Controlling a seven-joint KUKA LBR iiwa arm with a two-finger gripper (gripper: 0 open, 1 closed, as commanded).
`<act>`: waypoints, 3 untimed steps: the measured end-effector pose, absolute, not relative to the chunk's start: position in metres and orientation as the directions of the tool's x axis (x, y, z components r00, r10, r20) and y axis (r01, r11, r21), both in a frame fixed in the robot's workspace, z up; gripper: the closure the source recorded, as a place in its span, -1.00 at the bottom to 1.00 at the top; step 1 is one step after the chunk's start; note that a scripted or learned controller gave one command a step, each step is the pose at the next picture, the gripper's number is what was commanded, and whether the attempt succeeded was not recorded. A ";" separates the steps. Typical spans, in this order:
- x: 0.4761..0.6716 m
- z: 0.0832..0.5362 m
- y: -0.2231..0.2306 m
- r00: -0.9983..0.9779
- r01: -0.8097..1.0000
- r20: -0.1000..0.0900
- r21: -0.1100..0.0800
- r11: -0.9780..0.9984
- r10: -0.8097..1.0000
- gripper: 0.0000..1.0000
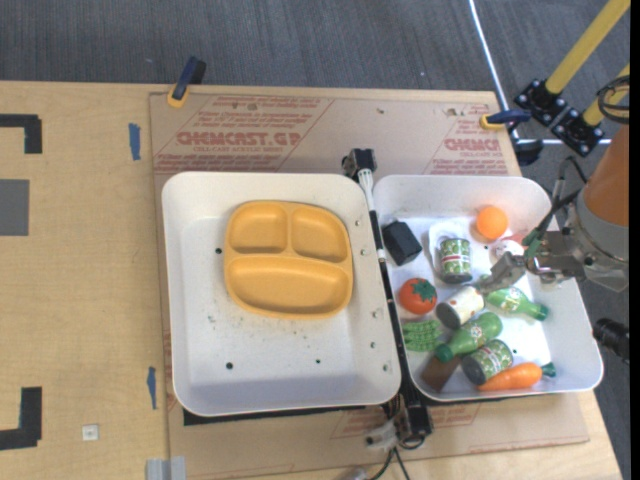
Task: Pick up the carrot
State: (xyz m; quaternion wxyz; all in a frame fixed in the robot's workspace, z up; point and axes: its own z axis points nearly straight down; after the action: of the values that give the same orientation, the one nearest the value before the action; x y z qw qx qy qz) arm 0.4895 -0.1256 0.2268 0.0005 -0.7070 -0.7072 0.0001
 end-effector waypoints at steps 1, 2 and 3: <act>0.570 0.232 -0.163 -0.067 0.998 -0.001 0.002 0.067 0.998 -1.00; 0.648 0.180 -0.190 -0.146 0.989 -0.001 0.002 0.146 0.989 -1.00; 0.622 0.128 -0.216 -0.137 0.991 0.006 -0.001 0.137 0.991 -1.00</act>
State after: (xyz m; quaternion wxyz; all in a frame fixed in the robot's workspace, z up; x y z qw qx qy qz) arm 0.6223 -0.2158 0.1280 0.0027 -0.6569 -0.7539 -0.0017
